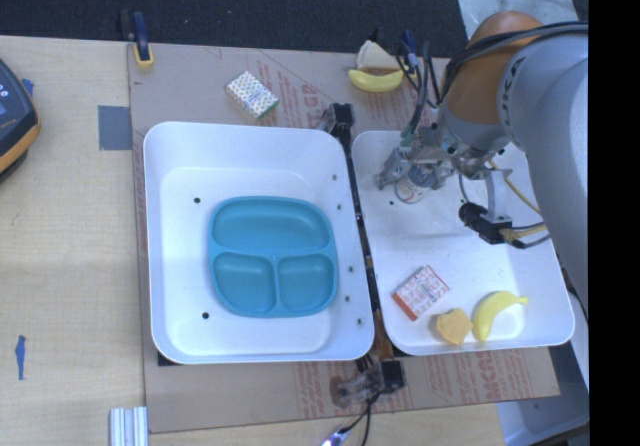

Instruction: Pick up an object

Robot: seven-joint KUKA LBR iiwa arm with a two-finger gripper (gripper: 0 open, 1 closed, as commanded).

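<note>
**A:** Starting at the near edge of the tabletop (70,264): the right bin (450,244) has three small things along its near wall. A yellow banana-shaped toy (497,312) lies in the near right corner, a small orange-yellow piece (452,326) just beside it on its left, and a flat red-and-white patterned packet (420,291) a little farther left, tilted.

**B:** And the left bin (170,234)?

**A:** It carries a blue divided plate (272,256), lying flat about mid-bin, one long compartment on its far side and two smaller ones nearer us.

**B:** Now the arm.

**A:** The grey arm (545,114) comes in from the right, orange band at the far side, and the pincer (412,177) sits low over the far end of the right bin, well apart from the three things at the near wall. Cables and metal crowd it; I cannot tell whether it is wide or narrow, and nothing can be made out between its tips.

**B:** Beyond the bins?

**A:** On the brown board (300,84), a small patterned cube (251,94) past the left bin, and a yellow banana-like piece with a pale slice (377,72) near the far edge.
</note>
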